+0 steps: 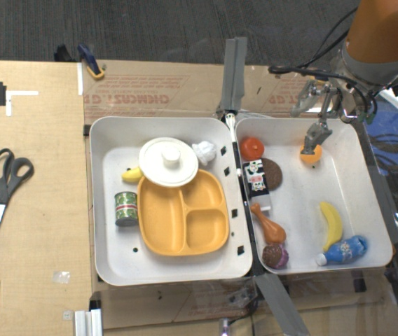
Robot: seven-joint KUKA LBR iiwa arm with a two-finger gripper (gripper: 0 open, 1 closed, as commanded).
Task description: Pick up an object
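Your grey two-finger gripper (313, 145) hangs over the far part of the right white bin (369, 187), and its fingers pinch a small round orange fruit-like object (311, 155), which sits between the fingertips just above the bin floor.

Using that orange object as landmark:
- Left of it, against the divider, a red tomato-like ball (252, 148).
- Down-left of it, a brown round disc (270, 174), with a black-and-white patterned box (256, 180) lying partly on the disc's left side.
- Further down-left, a brown chicken-drumstick toy (268, 225), and past that a dark purple round fruit (276, 256).
- Below it, well apart, a yellow plastic banana (332, 225), and below the banana a blue bottle with a white cap (344, 250) lying on its side.

Well to the left of the orange object, the left white bin (104, 208) holds a yellow-orange three-compartment tray (183, 219). A white round lid with a knob (169, 162) overlaps the tray's far edge. A small white crumpled item (204, 150) is just right of the lid, a yellow piece (132, 175) just left of it, and a green can (125, 208) is beside the tray's left edge.

Far left on the wooden bench (38, 208), black-handled scissors (4, 187).
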